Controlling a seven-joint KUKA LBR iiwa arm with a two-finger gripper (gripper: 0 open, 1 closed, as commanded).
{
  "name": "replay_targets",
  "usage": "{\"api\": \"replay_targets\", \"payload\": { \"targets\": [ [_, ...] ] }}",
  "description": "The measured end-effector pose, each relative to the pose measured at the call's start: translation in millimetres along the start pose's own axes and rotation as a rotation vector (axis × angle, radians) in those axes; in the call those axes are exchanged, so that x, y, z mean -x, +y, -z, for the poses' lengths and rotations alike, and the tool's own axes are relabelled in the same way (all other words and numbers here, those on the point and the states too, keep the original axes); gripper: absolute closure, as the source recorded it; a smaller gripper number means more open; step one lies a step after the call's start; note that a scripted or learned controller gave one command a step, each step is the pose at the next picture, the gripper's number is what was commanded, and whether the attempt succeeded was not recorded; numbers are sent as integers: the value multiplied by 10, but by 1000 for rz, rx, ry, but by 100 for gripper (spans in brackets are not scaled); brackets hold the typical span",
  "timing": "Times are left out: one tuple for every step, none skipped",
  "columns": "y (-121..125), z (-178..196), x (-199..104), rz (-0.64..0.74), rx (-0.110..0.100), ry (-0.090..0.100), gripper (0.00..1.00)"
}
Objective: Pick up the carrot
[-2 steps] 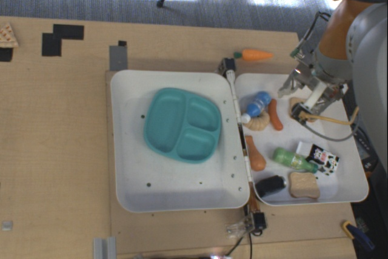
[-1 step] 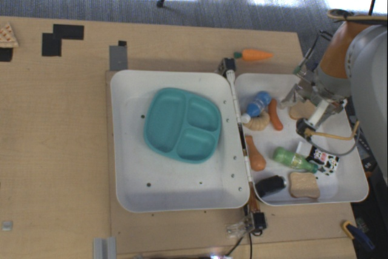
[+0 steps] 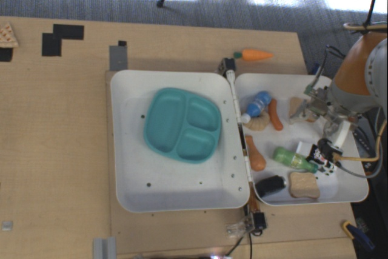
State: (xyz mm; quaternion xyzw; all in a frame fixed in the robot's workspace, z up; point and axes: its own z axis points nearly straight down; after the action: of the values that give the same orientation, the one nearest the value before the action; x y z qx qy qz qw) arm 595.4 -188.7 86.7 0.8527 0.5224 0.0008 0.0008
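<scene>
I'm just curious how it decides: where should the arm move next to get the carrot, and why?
Probably swing toward the view's upper left, past the right bin's far rim, to above the carrot. It lies on the bench outside the bins, while the gripper sits over the right bin's right side, apart from it.

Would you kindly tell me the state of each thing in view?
Carrot: lying on the bench behind the right bin.
Plate: right way up, left bin.
Green bottle: on its side, right bin.
Blue bottle: on its side, right bin.
Pincer: above the right bin, apart from the carrot.
</scene>
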Motion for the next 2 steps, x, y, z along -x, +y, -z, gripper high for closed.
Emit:
{"api": "replay_targets", "payload": {
  "targets": [
    [478, 1396, -695, 82, 19, 6, 0],
    [663, -17, -304, -65, -15, -2, 0]
  ]
}}
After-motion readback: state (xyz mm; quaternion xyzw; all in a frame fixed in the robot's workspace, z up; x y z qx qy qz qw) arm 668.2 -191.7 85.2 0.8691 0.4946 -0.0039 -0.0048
